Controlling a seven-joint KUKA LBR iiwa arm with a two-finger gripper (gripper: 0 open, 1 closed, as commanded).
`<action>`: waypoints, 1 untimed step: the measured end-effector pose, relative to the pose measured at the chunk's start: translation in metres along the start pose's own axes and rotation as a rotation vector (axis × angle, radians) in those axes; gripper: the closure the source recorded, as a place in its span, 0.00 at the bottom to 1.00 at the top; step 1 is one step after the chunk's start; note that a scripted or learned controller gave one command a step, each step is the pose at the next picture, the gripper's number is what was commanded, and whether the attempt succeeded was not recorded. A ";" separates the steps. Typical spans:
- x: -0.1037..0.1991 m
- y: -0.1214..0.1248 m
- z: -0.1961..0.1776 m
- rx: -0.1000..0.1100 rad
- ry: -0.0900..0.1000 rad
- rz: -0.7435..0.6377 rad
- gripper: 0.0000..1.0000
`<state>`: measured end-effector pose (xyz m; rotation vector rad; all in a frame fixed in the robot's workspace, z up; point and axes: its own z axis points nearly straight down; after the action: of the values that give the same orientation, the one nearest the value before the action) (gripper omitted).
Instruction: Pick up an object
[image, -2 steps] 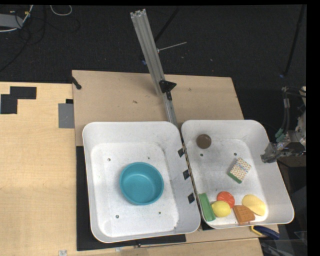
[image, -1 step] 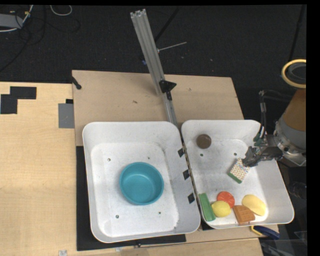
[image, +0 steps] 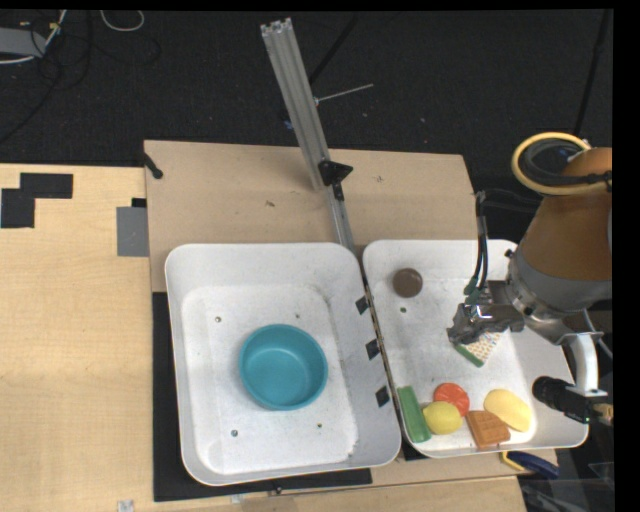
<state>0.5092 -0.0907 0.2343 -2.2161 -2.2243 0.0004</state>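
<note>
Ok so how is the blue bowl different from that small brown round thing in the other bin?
The blue bowl is far larger than the brown round object. The bowl is teal-blue and open, with a hollow inside; the brown object looks solid and dark. The bowl sits alone in the left bin, while the brown object lies in the right bin near the gripper. Both look round from above and rest on a bin floor.

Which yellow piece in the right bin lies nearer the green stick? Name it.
The round yellow piece, touching the green stick. The other yellow piece lies past the orange block.
</note>
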 end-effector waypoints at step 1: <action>0.055 -0.005 -0.008 -0.001 0.000 -0.001 1.00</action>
<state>0.5040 -0.0360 0.2427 -2.2162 -2.2257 -0.0005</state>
